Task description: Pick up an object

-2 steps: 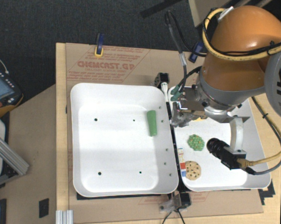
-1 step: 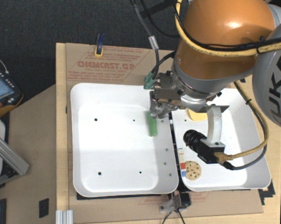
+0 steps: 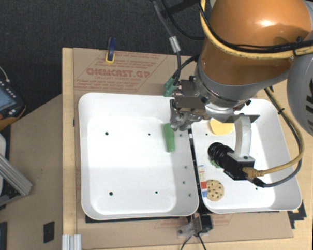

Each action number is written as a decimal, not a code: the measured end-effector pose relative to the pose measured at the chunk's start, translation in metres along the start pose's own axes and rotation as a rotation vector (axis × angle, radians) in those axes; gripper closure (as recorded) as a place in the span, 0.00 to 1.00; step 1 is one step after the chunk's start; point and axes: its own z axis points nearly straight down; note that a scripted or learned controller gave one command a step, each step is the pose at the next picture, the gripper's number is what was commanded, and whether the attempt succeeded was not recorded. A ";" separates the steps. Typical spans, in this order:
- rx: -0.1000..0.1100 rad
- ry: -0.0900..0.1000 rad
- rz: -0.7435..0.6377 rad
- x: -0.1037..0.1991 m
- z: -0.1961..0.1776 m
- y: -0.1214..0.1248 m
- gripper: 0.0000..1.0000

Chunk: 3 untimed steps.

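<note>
My gripper (image 3: 180, 121) hangs over the wall between the two bins, below the big orange-banded wrist. A green bar (image 3: 169, 138) lies lengthwise in the left bin (image 3: 123, 167) close to its right wall, and its upper end reaches right up to the gripper's tip. Whether it is gripped or only touched is hidden by the gripper body. In the right bin (image 3: 278, 179) lie a yellow piece (image 3: 221, 128) partly under the wrist, a round cookie (image 3: 214, 189) near the front, and a small red and blue item (image 3: 203, 185) beside the cookie.
A black cylinder on a white bracket (image 3: 230, 161) with a tan cable hangs over the middle of the right bin. The bins rest on a cardboard sheet (image 3: 122, 68) carrying a blue clip (image 3: 111, 48). Cables run down from the top toward the wrist.
</note>
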 end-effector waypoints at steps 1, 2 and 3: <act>-0.002 0.000 -0.001 0.000 -0.010 0.001 1.00; 0.012 -0.004 0.009 -0.066 0.066 -0.002 1.00; -0.009 0.005 -0.007 0.006 -0.032 0.003 1.00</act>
